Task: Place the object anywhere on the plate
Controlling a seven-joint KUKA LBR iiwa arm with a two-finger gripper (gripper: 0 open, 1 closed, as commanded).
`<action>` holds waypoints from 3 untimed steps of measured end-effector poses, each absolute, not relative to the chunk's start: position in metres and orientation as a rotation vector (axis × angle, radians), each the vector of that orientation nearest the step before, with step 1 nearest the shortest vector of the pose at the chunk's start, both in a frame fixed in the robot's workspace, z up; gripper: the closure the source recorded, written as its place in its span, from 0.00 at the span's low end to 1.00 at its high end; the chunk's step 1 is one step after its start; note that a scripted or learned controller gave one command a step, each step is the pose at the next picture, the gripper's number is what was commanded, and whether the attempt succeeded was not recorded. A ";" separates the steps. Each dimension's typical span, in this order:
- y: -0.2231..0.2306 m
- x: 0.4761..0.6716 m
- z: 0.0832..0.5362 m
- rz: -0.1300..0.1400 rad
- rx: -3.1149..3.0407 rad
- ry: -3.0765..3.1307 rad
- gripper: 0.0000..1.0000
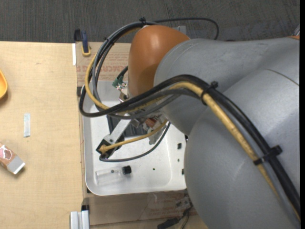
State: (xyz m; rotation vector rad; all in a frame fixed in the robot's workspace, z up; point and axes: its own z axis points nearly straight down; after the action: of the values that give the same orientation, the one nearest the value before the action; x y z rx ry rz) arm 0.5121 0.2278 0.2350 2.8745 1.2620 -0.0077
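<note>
A small clear vial [110, 174] with a black cap lies on its side near the front left corner of the white bin [95, 187]. My grey arm with its orange band reaches in from the right and covers most of the bin. The gripper [145, 122] hangs under the wrist over the bin's middle, up and to the right of the vial and apart from it. Cables and the arm hide most of the gripper.
Left of the bin lies a wooden bench top [43, 80] with an orange thing [2, 85] at its edge, a small pale strip [26, 125] and a red-and-grey block [10, 159]. A blue clamp [85, 42] and brown cardboard [112, 61] sit behind the bin.
</note>
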 end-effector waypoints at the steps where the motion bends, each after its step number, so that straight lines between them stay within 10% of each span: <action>1: 0.224 0.570 0.147 -0.010 2.906 1.190 0.00; 2: 0.227 0.606 0.302 -0.004 3.001 0.923 0.00; 3: 0.223 0.608 0.310 -0.009 3.003 0.910 1.00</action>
State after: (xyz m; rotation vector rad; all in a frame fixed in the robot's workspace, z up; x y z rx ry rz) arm 0.6079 0.2228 0.3101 3.0034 0.9097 -0.0089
